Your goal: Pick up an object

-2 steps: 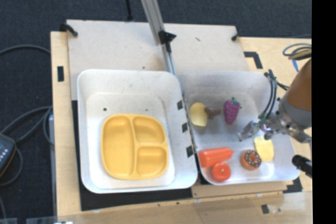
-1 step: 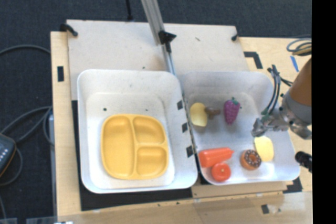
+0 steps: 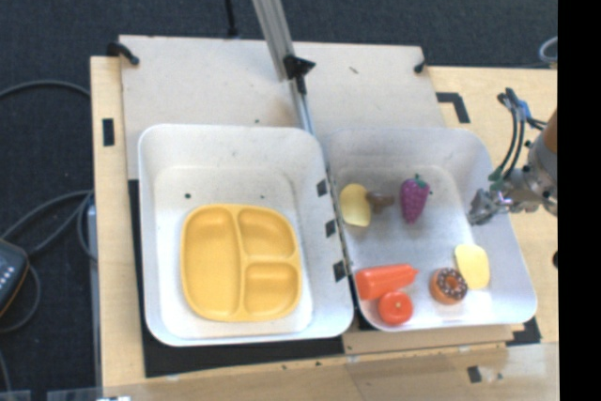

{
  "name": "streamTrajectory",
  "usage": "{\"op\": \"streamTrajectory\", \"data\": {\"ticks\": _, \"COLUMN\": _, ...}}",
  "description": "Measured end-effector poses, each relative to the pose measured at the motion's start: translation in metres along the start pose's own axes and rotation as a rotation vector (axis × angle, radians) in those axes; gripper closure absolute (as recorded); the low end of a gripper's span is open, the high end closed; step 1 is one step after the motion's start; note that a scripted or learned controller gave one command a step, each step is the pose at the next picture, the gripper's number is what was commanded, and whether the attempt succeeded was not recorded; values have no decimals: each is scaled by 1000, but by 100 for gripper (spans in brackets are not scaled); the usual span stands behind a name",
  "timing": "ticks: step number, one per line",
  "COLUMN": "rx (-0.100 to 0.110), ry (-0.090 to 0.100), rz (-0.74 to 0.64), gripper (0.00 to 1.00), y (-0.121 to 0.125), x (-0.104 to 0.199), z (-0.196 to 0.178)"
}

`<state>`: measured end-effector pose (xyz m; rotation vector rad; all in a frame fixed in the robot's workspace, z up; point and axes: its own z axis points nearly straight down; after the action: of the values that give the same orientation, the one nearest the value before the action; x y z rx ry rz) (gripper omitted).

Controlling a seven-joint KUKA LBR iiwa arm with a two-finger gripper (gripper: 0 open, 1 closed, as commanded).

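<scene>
The right bin (image 3: pixel 427 150) holds several toy foods: a yellow pear-like piece (image 3: pixel 355 205), a purple grape bunch (image 3: pixel 415 199), an orange carrot (image 3: pixel 385 278), a red tomato (image 3: pixel 395 307), a chocolate donut (image 3: pixel 449 285) and a pale yellow piece (image 3: pixel 472 266). My gripper (image 3: pixel 488 204) hovers at the bin's right rim, just above and right of the pale yellow piece. Nothing shows between its fingers.
The left bin (image 3: pixel 160 155) carries a yellow divided plate (image 3: pixel 240 260). A slanted metal rail (image 3: pixel 268 5) runs from the top down to the gap between the bins. Cables hang by the arm at the right.
</scene>
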<state>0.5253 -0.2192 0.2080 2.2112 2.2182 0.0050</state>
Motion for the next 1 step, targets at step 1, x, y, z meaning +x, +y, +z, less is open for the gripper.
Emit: {"op": "streamTrajectory", "data": {"ticks": 1, "rx": 1, "ry": 0, "rz": 0, "gripper": 100, "y": 2, "x": -2, "z": -54}}
